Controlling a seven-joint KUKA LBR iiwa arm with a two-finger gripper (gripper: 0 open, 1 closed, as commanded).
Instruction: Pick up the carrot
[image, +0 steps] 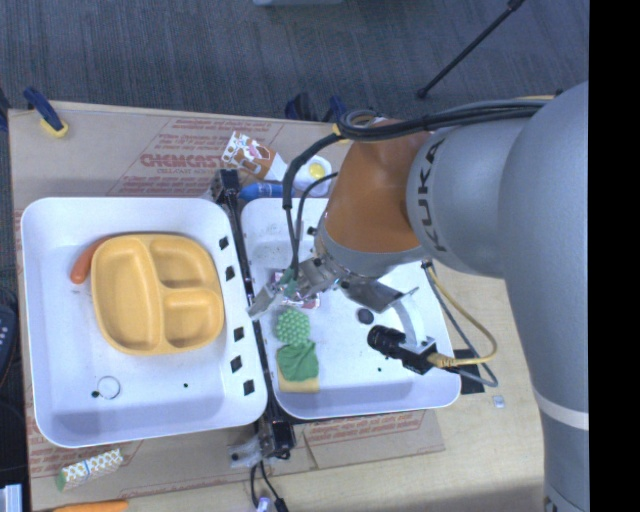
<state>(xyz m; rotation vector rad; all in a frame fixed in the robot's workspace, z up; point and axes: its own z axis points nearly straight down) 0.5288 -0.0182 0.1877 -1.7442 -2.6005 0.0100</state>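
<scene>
A carrot (80, 266) lies in the left bin (30, 330), pressed against the upper-left edge of a yellow divided plate (155, 292). Only a short orange stretch shows beside the plate's rim. The plate sits in the middle of that bin, with a small clear ring (107, 387) on the white floor below and to the left of it.

Right of the plate, past the wall where the two bins meet, the gripper (288, 292) hangs low over the left part of the right bin (440, 388). It is carried by the grey arm (480, 160) with its orange band, which reaches in from the right. Whether the gripper is apart or together cannot be told from this angle.

Just below the gripper, also right of the plate, a green knobbly ball (293, 325) rests on the bin floor. Whether the gripper touches it cannot be told. Below the ball, a green leafy piece (297, 358) lies on a yellow sponge (300, 383).

The carrot is well apart from the gripper, on the far side of the plate and in the other bin.

Both bins stand on a table (120, 150) covered with printed cardboard. Above and to the right of the plate, outside the bins, lies a small printed packet (246, 152).
</scene>
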